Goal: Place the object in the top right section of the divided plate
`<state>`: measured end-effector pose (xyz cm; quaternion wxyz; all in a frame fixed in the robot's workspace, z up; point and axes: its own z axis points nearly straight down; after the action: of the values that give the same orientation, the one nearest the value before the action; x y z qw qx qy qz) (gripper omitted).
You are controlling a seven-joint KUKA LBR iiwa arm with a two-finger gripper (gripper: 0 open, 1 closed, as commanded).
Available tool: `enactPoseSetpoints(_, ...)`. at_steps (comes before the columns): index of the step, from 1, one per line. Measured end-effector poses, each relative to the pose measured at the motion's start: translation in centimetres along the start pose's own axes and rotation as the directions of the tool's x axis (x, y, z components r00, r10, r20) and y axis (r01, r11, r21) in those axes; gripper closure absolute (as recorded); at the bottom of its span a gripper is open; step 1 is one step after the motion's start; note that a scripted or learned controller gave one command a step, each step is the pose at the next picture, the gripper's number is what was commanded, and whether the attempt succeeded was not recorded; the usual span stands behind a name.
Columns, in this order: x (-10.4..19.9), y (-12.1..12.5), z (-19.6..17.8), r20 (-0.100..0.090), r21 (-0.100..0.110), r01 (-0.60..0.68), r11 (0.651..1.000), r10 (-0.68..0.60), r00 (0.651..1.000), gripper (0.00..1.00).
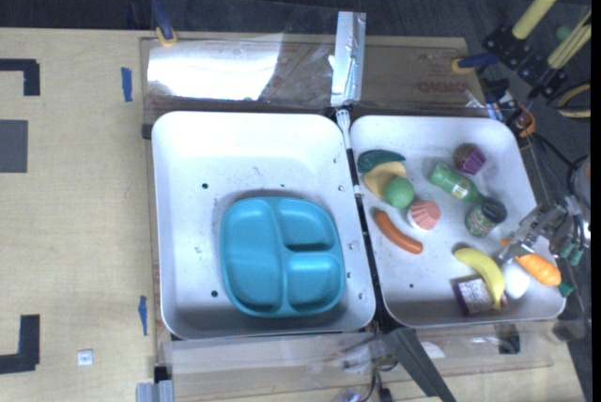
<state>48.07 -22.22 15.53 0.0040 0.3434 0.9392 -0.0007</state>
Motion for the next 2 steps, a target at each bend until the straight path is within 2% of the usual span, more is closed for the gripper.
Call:
enactPoseSetpoints(1, -1.2, 3.7, 2.9, -0.003, -0.001, -0.014, 1.000, 0.014, 1.000, 1.00)
enactPoseSetpoints(2, 3.8, 4.4, 1.4, -0.005, -0.001, 0.125, 0.992, -0.125, 0.992, 1.00)
